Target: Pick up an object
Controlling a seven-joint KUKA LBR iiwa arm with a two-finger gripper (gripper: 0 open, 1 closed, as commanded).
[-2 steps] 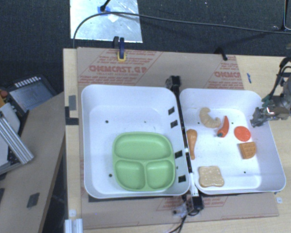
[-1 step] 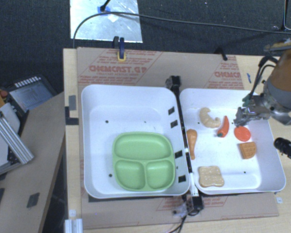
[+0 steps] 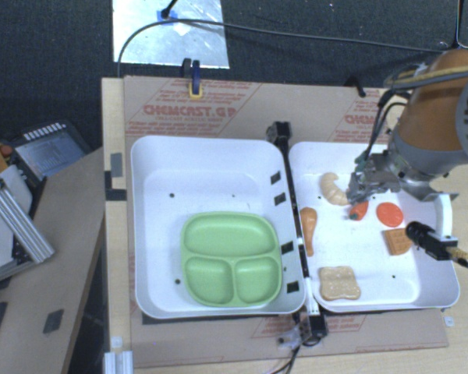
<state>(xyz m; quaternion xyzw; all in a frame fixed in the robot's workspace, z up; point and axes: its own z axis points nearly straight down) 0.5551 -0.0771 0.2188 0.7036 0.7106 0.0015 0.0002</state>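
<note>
Gripper (image 3: 361,195) low inside the right bin (image 3: 374,301), just above a small red piece (image 3: 359,212) and just beside a cream curved piece (image 3: 333,188). Open or closed: impossible to tell, since the dark wrist hardware blocks the tip. Nothing visibly held.

Likely step: settling on 1 target and closing on it. Best to commit to the small red piece alone, centre over it before dropping, and keep clear of the cream curved piece on the left, which sits close enough to be nudged or caught along with it. Go straight down to the bin floor, close fully, then lift vertically, and confirm the piece rises before moving off.

Other candidates further out: a red disc (image 3: 389,213) near to the right, a brown square (image 3: 396,242) below that, an orange cone-shaped piece (image 3: 307,226) against the divider, and a toast slice (image 3: 339,283) at the near edge. All well apart from each other, so easier to isolate if this try fails. Over in the left bin (image 3: 152,209), a green plate (image 3: 230,257) with 3 compartments.

Hard to make out: the top of the small red piece, partly covered by the gripper. Arm (image 3: 441,123) cut off at the right edge. Black fitting (image 3: 427,238) next to the brown square, purpose unclear.
</note>
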